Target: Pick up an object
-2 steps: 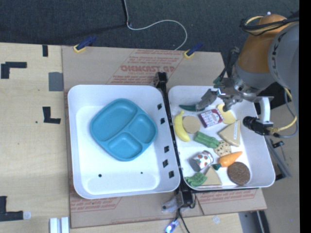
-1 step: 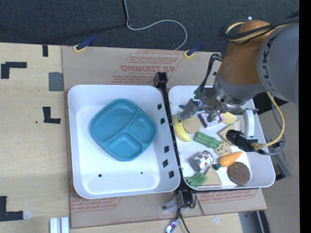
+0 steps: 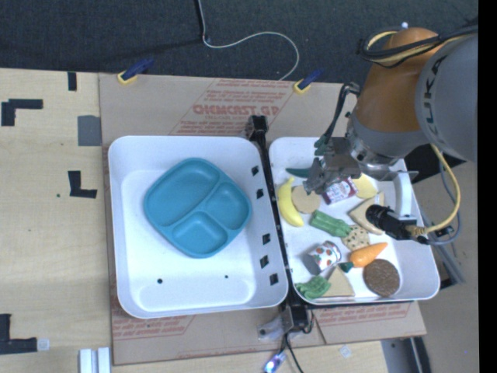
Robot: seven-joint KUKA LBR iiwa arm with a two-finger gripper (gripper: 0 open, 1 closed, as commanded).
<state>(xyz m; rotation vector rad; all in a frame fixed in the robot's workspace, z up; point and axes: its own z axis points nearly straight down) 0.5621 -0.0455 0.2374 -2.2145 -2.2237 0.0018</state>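
The right bin [image 3: 423, 290] holds several toy foods. Along its left side lies a yellow banana [image 3: 290, 207], touching a tan round piece [image 3: 306, 202]. Below them are a green pickle [image 3: 331, 224], an orange carrot [image 3: 367, 254], a brown round cookie [image 3: 381, 277] and a grey and white piece with red [image 3: 321, 256]. My gripper [image 3: 328, 179] hangs low over the upper part of this bin, just above the banana's top end. Right beside it lies a small purple and white packet [image 3: 340, 192]. The arm hides what lies directly beneath the gripper.
The left bin [image 3: 124, 162] holds a blue divided plate [image 3: 198, 207]. A black divider [image 3: 268, 200] runs between the bins. A green leafy piece [image 3: 313, 288] and a tan wedge [image 3: 340, 284] sit at the right bin's front edge. A yellow slice [image 3: 365, 186] lies under the wrist.
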